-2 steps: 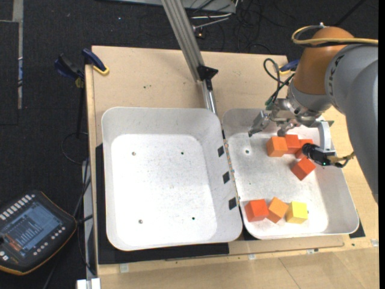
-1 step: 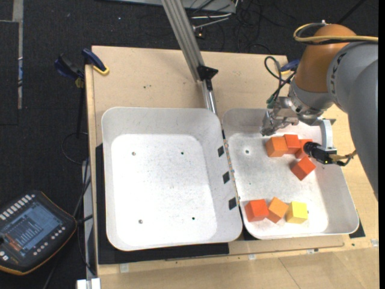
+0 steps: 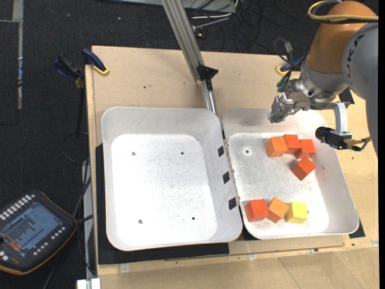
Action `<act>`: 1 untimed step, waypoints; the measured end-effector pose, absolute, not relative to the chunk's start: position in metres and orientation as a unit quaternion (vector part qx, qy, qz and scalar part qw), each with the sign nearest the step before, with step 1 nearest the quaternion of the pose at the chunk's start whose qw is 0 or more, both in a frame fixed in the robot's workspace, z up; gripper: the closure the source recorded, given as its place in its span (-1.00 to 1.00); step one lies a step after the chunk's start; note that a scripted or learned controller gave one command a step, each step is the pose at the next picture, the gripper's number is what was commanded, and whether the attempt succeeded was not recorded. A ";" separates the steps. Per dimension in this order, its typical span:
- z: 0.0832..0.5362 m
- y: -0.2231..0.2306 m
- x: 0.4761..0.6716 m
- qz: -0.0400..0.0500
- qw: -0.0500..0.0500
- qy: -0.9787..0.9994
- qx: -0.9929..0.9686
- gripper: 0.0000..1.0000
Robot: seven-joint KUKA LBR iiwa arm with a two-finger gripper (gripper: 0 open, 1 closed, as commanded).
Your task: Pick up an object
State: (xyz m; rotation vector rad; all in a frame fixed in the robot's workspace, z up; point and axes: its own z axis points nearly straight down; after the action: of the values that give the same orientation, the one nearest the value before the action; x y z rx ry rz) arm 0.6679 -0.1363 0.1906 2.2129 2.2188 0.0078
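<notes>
Above the right bin's (image 3: pixel 337 215) far rim, I see my end effector (image 3: pixel 280 114) hovering; whether it is spread, I cannot tell. Orange blocks (image 3: pixel 291 145) cluster just below it, likeliest targets; three more blocks (image 3: pixel 277 210) sit nearer.

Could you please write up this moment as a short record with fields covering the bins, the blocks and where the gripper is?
left bin: white, shallow
right bin: white, holds seven blocks
far cluster: three orange blocks touching, one red-orange block just nearer
near row: red-orange block, orange block, yellow block, side by side
gripper: above the right bin's far edge, nothing seen in it
pendant: off the bench, lower left
</notes>
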 end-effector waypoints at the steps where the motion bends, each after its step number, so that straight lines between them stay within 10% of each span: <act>1: 0.252 -0.134 0.678 0.002 0.004 0.708 0.706 1.00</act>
State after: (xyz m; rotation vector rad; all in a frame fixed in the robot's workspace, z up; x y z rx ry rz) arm 0.6777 -0.1339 0.2515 2.2123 2.2198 0.0077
